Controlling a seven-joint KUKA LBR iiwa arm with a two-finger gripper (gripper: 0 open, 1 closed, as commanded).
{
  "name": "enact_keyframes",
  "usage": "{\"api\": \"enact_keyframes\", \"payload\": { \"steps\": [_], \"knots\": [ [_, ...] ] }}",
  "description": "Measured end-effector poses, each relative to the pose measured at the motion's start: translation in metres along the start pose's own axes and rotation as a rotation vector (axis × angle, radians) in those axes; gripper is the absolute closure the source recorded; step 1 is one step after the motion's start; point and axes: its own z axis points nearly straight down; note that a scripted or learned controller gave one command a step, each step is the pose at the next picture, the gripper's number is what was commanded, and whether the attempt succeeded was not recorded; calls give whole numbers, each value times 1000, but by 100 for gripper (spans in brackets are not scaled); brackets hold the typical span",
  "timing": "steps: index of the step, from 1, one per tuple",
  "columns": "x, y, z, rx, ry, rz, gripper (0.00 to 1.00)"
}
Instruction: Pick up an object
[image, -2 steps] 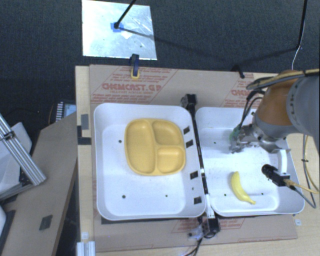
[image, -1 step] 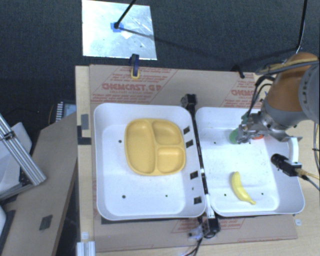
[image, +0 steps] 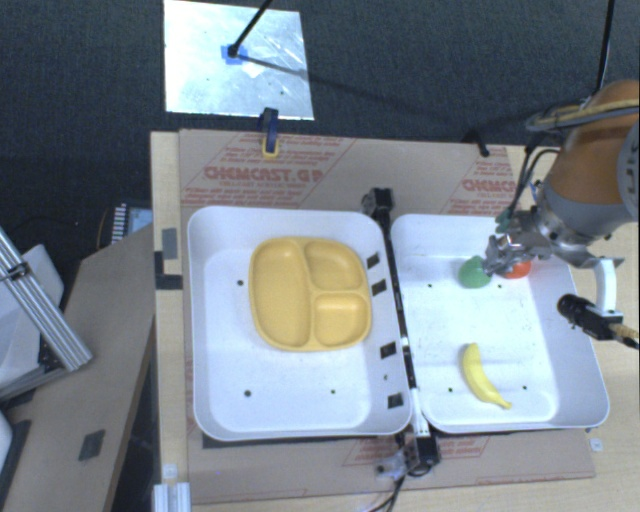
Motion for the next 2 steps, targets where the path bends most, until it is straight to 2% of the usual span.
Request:
{"api": "enact_keyframes", "payload": {
  "steps": [1,2],
  "knots": [
    [2,4,-65,-3,-1,-2,100],
    [50,-7,-65,5,3,-4,100]
  ]
}}
